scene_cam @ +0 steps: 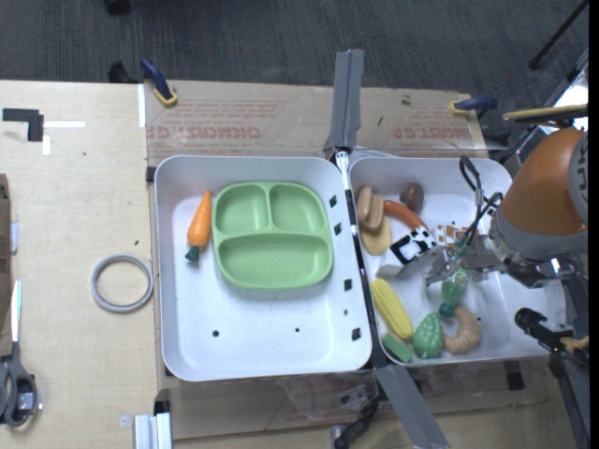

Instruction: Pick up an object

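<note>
My gripper (pixel 447 269) hangs low over the middle of the right bin (pixel 487 171), with the orange-banded arm (pixel 552 195) reaching in from the right. Directly under it lies a small green toy (pixel 453 293), touching or nearly touching the gripper. I cannot tell if it is held. Around it lie a yellow corn cob (pixel 392 308), a green bumpy toy (pixel 429 336), a tan curved toy (pixel 462 330), an orange pepper (pixel 404 213), a bread-coloured hot dog (pixel 371 211), a brown toy (pixel 411 195) and a black-and-white tag (pixel 409 247).
The left bin (pixel 187 344) bears a green divided plate (pixel 273 234) and an orange carrot (pixel 199 224) beside it. On the bench to the left lie a grey tape ring (pixel 123 282) and scissors (pixel 18 386). A metal bar (pixel 347 96) stands behind the wall where the bins meet.
</note>
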Motion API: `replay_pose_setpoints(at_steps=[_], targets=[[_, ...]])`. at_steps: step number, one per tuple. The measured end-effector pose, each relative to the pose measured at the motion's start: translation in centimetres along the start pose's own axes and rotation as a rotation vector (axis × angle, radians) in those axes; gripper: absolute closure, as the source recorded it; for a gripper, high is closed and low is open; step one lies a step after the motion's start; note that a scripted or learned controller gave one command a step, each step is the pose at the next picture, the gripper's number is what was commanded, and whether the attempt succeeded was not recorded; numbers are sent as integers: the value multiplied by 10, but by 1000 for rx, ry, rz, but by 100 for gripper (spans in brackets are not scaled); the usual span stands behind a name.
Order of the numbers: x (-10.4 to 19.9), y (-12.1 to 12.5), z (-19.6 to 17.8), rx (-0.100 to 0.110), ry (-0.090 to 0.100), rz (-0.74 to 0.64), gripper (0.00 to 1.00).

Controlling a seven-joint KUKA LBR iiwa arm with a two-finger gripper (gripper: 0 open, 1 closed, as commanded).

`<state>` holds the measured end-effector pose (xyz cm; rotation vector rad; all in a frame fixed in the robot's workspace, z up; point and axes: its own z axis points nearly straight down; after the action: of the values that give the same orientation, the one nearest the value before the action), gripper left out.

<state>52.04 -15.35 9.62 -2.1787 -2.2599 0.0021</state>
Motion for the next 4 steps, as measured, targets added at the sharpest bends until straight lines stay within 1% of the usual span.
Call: replay_pose_setpoints(at_steps=[1, 2, 3, 4], targets=[[-1, 0, -9, -1, -1, 4, 100], [61, 58, -97, -1, -2, 119, 100], [61, 57, -97, -1, -2, 119, 0], [49, 106, 1, 2, -3, 140, 0]])
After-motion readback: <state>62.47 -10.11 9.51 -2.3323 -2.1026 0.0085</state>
